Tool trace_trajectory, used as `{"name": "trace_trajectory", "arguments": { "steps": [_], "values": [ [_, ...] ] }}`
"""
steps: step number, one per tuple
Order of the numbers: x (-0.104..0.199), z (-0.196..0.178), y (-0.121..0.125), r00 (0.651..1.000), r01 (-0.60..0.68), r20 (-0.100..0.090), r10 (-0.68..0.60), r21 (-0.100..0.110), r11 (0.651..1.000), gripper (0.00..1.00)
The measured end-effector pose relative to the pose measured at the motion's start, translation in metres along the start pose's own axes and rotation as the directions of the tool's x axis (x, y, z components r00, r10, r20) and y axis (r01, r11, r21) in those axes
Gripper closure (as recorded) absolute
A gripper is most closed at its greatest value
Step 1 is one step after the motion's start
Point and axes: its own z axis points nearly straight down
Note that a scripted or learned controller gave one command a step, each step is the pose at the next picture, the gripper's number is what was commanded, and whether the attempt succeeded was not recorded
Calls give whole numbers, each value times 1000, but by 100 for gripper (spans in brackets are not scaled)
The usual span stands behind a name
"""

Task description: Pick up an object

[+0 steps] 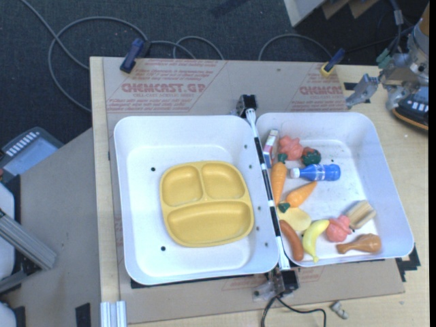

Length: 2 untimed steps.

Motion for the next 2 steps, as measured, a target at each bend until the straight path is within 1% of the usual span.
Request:
{"name": "trace_trajectory", "arguments": {
  "steps": [1,2],
  "values": [
    [56,185,7,1000,2,0,-2,-1,1000,0],
    [65,182,-67,1000,-1,0,1,0,1000,0]
  ]
}}
